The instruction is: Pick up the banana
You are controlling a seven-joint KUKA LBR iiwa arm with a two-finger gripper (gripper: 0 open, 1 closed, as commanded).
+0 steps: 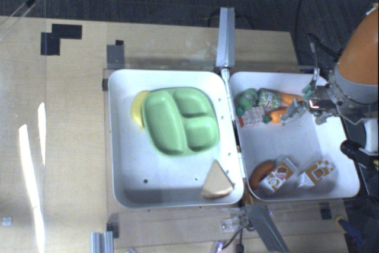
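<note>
In the left bin [127,175], the yellow banana [138,108] pokes out from under the left edge of a green divided plate [180,120]. Most of the banana is hidden by the plate. The arm comes in from the right, and its gripper [296,111] hangs over the upper part of the right bin [302,145], next to an orange carrot-like item [288,99]. The gripper is far to the right of the banana, and nothing can be seen held in it.
A tan sandwich wedge [217,182] lies in the left bin's near right corner. The right bin holds a green item [246,98], a printed packet [267,99], a sausage-like item [261,172] and two small cartons [279,176] [317,173]. A metal divider post [225,38] stands between the bins.
</note>
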